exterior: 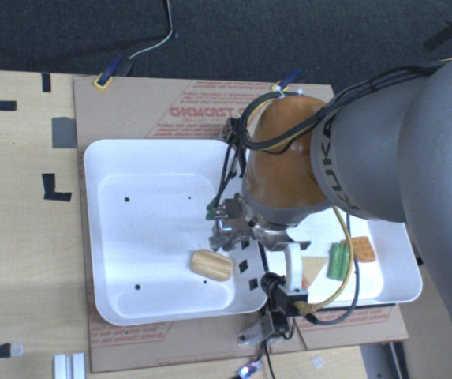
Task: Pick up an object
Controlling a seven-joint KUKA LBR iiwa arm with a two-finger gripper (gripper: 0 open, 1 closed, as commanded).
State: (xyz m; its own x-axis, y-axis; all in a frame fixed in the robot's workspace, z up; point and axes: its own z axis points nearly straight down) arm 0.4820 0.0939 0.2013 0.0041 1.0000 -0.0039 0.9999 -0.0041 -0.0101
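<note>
Looming grey arm (pixel 391 148) is being held over the wooden cylinder (pixel 211 265), which should be straddled squarely; grip state cannot be told

The two bins (pixel 107 212) looked like smooth, glossy white plastic. A pale cylinder (pixel 211 265) appeared matt, like wood. The sheet (pixel 131 105) beneath was brown cardboard.

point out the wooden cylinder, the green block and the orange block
wooden cylinder (pixel 211 265), camera view, middle of its side, in the left bin
green block (pixel 338 260), camera view, middle of its top face, in the right bin
orange block (pixel 364 250), camera view, its visible face beside the green block
</note>
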